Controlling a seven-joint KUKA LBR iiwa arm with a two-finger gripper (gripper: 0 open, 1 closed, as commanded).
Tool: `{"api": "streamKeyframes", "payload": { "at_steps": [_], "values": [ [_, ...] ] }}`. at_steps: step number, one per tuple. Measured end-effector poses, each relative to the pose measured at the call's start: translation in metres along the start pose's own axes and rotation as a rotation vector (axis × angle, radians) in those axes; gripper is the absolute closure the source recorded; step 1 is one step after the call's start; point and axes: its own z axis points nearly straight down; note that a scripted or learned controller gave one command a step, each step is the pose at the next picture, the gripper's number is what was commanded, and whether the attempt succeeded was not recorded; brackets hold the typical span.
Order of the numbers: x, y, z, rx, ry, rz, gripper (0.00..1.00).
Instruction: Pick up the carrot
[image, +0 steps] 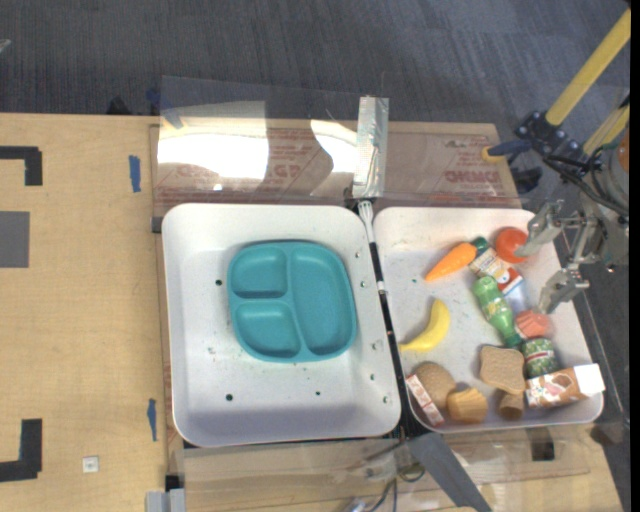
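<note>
The carrot (452, 260) is orange with a small green top. It lies tilted in the upper middle of the right bin (400, 235). My gripper (552, 258) hangs over the bin's right edge, well to the right of the carrot, with a red tomato (511, 242) between the two. The gripper is open, one finger (541, 226) further back and the other nearer the front, and nothing sits between them.
The right bin also holds a banana (428, 328), a green bottle (495, 305), a bread slice (500, 367), a brown roll (434, 380) and a juice carton (565, 386). A teal divided plate (293, 300) lies in the left bin (190, 330).
</note>
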Motion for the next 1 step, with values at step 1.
{"api": "streamKeyframes", "payload": {
  "at_steps": [1],
  "values": [
    [0.026, 0.0616, 0.1065, -0.003, 0.005, -0.014, 0.0]
  ]
}}
